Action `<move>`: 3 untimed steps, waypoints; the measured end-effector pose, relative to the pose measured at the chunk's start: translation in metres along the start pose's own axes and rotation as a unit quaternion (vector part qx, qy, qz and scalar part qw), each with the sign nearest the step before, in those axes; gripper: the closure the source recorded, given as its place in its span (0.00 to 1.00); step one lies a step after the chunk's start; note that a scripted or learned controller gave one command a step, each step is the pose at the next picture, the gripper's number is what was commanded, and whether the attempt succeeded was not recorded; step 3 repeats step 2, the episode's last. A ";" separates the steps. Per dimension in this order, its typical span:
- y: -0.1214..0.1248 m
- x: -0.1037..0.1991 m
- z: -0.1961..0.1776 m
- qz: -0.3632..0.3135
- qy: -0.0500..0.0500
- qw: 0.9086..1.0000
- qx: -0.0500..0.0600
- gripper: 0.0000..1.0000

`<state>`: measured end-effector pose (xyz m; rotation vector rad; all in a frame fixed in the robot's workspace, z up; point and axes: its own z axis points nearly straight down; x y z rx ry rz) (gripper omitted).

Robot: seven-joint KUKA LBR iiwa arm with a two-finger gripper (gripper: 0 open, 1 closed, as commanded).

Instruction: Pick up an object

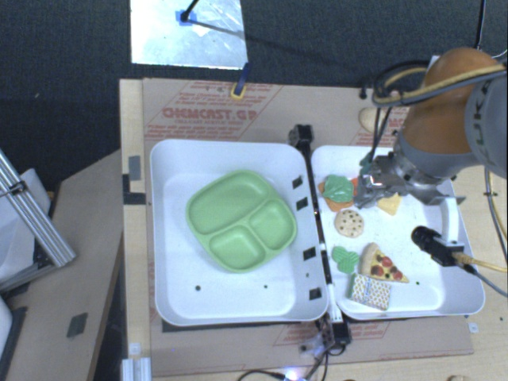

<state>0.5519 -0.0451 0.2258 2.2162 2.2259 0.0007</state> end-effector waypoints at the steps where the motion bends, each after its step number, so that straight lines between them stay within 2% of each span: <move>1: 0.004 -0.016 0.010 0.002 0.000 1.000 0.000 1.00; 3: 0.011 -0.004 0.001 -0.001 0.000 1.000 -0.001 1.00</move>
